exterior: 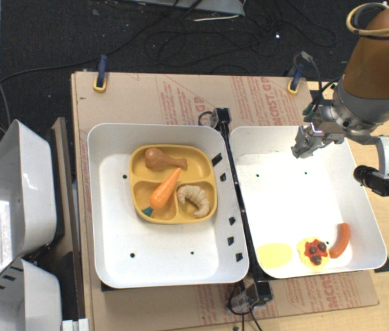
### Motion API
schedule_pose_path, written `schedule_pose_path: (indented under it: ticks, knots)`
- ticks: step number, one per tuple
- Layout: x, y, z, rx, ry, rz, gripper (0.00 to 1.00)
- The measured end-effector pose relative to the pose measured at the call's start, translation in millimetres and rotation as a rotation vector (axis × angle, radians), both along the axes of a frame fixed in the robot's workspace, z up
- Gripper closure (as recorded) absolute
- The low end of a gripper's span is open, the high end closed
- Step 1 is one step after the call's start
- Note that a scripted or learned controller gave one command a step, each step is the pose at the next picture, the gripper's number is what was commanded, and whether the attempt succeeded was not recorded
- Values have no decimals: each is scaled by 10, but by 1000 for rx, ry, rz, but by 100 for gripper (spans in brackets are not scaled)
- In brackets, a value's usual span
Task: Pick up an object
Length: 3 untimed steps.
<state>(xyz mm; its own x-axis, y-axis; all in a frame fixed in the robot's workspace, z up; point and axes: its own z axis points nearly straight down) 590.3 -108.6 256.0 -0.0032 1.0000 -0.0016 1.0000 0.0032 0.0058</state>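
Table [181,95] carried two white bins side by side. Left bin [112,247] held a yellow divided plate [138,197] with a chicken drumstick [165,160], carrot [165,189] and shrimp [196,199], each in its own compartment. Right bin [284,185] had a yellow flat piece [274,255], a small pizza-like item [314,250] and a sausage [340,241] along its near edge, sausage just beside the pizza-like item. Arm [374,67] reached in from the right; claw [310,143] hung over the right bin's far end, well apart from those items. Spread or pressed together: could not tell.
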Motion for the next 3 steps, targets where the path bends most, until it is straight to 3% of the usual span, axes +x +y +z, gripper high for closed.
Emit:
schedule_pose_path:
  ticks: [1, 3]
  knots:
    - [49, 540, -157, 3, 7, 4, 100]
    - [234, 1642, -119, 3, 3, 5, 100]
